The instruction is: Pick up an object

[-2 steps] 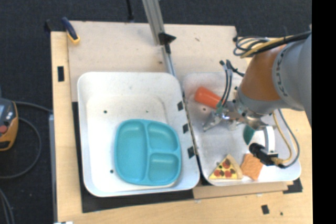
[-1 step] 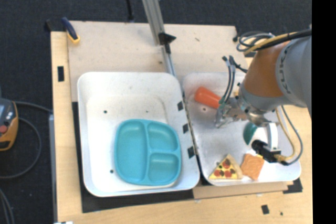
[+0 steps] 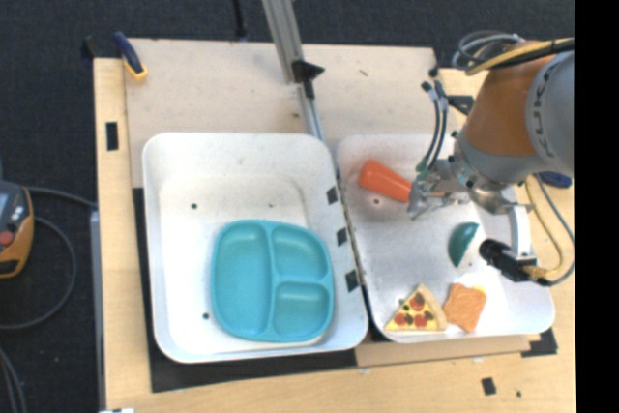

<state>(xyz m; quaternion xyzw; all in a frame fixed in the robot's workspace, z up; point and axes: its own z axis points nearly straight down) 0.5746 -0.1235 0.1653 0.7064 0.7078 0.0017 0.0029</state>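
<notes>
Tool (image 3: 422, 199) beside smooth orange cylinder (image 3: 385, 180).

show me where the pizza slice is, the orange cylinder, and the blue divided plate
pizza slice (image 3: 417, 311): camera view, on its topped middle.
orange cylinder (image 3: 384, 180): camera view, on the middle of its side.
blue divided plate (image 3: 273, 280): camera view, on the ridge between its compartments.
</notes>
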